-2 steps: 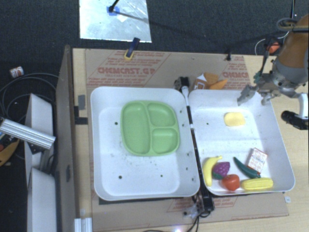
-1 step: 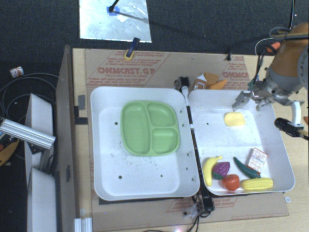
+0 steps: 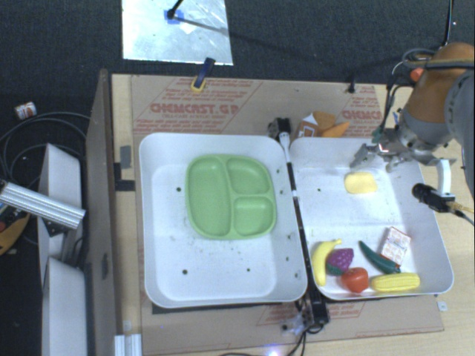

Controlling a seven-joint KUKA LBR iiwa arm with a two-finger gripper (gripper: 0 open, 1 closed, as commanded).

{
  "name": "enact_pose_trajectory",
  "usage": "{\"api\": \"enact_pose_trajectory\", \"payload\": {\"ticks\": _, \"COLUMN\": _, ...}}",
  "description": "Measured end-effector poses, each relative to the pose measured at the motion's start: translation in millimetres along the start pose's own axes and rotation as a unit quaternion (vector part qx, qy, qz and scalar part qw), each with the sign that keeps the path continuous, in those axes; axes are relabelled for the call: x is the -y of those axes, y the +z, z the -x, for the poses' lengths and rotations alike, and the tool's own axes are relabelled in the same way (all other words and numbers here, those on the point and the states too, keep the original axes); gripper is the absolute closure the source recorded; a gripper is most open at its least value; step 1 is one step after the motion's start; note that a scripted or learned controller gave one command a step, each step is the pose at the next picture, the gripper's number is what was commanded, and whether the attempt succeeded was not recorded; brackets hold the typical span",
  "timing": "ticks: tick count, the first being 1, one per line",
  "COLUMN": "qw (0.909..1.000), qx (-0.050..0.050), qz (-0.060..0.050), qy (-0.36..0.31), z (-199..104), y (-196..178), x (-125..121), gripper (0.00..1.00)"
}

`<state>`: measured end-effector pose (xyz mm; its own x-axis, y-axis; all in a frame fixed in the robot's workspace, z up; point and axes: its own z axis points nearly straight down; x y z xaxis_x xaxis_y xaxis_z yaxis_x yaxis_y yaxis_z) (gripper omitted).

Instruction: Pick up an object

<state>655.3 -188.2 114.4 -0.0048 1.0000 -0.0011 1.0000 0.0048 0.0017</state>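
Pale yellow block (image 3: 361, 183) lies just beside the gripper (image 3: 377, 156), toward the camera

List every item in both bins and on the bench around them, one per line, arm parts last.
Divided plate: one, light green, middle of the left bin.
Yellow block: one, pale yellow, upper part of the right bin.
Banana: one, yellow, right bin's near-left corner.
Grapes: one bunch, purple, beside the banana.
Tomato: one, red, near edge of the right bin.
Corn cob: one, yellow, near edge, right of the tomato.
Green vegetable: one, dark green, above the corn cob.
Small box: one, white and red, right of the green vegetable.
Orange pieces: orange, on the bench behind the right bin.
Gripper: one, grey, over the right bin's far edge, beside the yellow block.
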Motion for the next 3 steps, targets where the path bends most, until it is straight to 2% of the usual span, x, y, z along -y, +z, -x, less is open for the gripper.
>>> {"api": "enact_pose_trajectory", "payload": {"ticks": 1, "qw": 1.0, "qx": 0.0, "qz": 0.0, "qy": 0.0, "z": -3, "y": 31, "x": -3, "gripper": 0.0}}
{"api": "enact_pose_trajectory", "payload": {"ticks": 2, "qw": 1.0, "qx": 0.001, "qz": 0.003, "qy": 0.002, "z": 18, "y": -25, "x": -11, "gripper": 0.0}}
{"api": "enact_pose_trajectory", "payload": {"ticks": 3, "qw": 1.0, "qx": 0.0, "qz": 0.0, "qy": 0.0, "z": -2, "y": 2, "x": -4, "gripper": 0.0}}
